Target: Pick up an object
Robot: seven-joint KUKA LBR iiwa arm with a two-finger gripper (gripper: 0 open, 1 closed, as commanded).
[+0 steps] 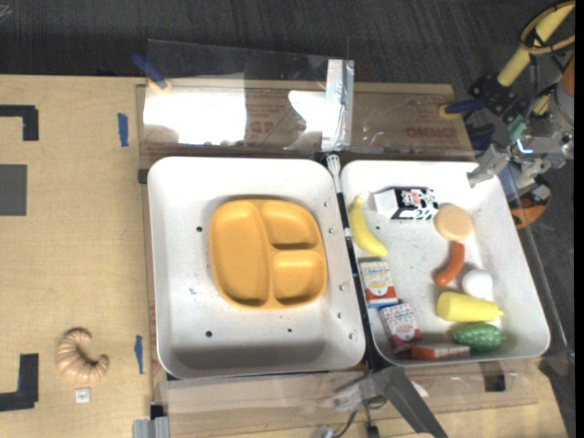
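— Two white bins sit side by side mid-frame, yes?

— Yes. The left bin (pixel 173 245) bears a yellow divided tray (pixel 267 251) (three compartments, lying flat). The right bin (pixel 520 272) has all the small things.

— Name them.

— A banana (pixel 365 228) along its left wall, a black-and-white carton (pixel 407 202) near the top, and a tan round piece (pixel 453 222) just right of that. Below comes an orange sausage (pixel 449 263), touching a white egg (pixel 477 285); under those lie a yellow corn-like piece (pixel 467 308) and a green vegetable (pixel 477 338). Two small packets (pixel 377 281) run down the left side, and something red lies along the bottom wall.

— And the arm?

— At the upper right of the frame. The gripper (pixel 484 170) hangs by the right bin's top right corner, apart from every item; whether its pincer is released or clenched, I cannot tell.

— Anything outside the bins?

— A croissant-shaped toy (pixel 82 354) on the bench at lower left.
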